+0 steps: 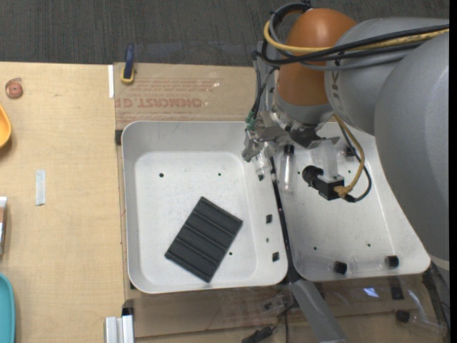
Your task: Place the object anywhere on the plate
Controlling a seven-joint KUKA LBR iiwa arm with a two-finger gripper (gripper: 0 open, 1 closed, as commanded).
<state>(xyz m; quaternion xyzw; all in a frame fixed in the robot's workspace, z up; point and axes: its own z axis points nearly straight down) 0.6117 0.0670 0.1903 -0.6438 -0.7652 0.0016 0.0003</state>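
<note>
Fingers (265,164) of the gripper (275,168) hang narrowly parted, holding nothing; one black ribbed plate (205,239) lies below-left, well apart, between two bins (132,213).

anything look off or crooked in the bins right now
Only mildly: the dark ribbed plate lies at a slant in the left bin, its edges diagonal to the bin walls. No object rests on it. The claw hangs over the divide between the bins. Nothing looks spilled or broken.
</note>
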